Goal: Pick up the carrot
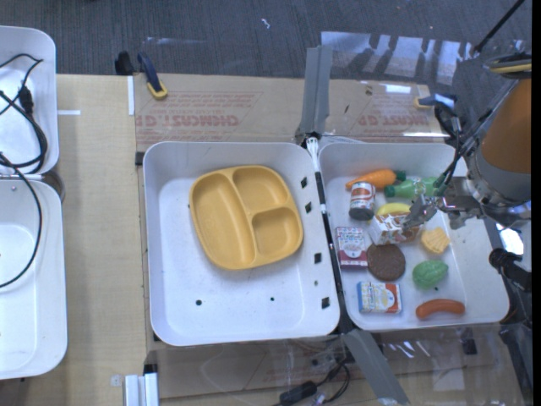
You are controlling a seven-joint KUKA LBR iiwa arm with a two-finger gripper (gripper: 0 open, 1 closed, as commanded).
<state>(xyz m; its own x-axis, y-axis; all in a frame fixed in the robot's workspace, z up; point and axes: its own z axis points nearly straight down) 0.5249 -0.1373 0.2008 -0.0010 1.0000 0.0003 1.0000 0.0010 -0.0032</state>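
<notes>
**Over the right bin, the claw hangs among the toy food**

Over the right bin [499,311] the arm [507,134] reaches in from the right edge, its orange band high above the wrist, the wrist tipped downward and leftward toward the middle of the bin. The gripper [417,216] sits low over the clutter, just beside a yellow banana [391,211] and a wrapped packet [394,227]. Whether the claw is spread or pinched cannot be told from this angle; nothing can be seen caught in it.

The carrot [377,178] lies near the back wall of the right bin, orange with a green top, up and left of the gripper and apart from it. Just below it stands a small can [362,200] with a red and white label whose words are too small to read.

Elsewhere in the right bin: one green vegetable [414,186] to the right of the carrot, one yellow cheese wedge [435,241], one brown round cookie [386,262], one green pepper-like piece [429,272], one sausage [439,309] near the front wall, and two small boxes, a red one [352,247] and a blue and red one [379,297]; their print is not legible.

Left of the right bin sits the second bin [169,303], holding one yellow divided plate [245,216] with three compartments. Behind both bins lies flat cardboard [211,108] bearing red mirrored lettering, hard to read.
</notes>
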